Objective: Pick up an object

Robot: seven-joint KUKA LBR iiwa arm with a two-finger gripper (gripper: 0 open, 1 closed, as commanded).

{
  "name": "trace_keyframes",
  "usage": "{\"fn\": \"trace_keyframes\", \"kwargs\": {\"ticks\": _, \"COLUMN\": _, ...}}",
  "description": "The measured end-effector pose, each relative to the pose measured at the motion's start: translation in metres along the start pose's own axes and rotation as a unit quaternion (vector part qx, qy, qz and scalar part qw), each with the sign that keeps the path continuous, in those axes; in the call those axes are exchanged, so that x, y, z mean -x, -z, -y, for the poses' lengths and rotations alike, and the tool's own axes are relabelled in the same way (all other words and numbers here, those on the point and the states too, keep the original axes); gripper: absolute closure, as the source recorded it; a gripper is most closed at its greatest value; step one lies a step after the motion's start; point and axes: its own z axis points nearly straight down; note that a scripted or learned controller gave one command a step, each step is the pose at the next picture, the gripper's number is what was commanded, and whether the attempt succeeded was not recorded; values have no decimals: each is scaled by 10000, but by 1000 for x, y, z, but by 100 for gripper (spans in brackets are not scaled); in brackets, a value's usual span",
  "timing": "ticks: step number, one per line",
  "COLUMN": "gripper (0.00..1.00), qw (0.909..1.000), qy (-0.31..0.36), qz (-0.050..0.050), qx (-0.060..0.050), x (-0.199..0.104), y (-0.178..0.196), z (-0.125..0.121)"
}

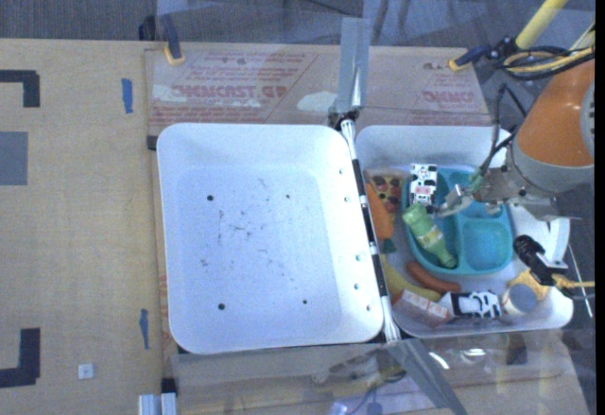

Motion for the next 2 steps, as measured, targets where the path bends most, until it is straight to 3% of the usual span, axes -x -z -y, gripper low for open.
{"fn": "trace_keyframes", "kwargs": {"ticks": 1, "gripper": 0, "qw": 9968, "qy": -801, "qz": -12, "qx": -78, "x": 10, "y": -15, "z": -2}}
{"fn": "trace_keyframes", "kwargs": {"ticks": 2, "gripper": 100, "qw": 9971, "qy": -756, "qz": -47, "qx": -35, "x": 3, "y": -2, "z": -7}}
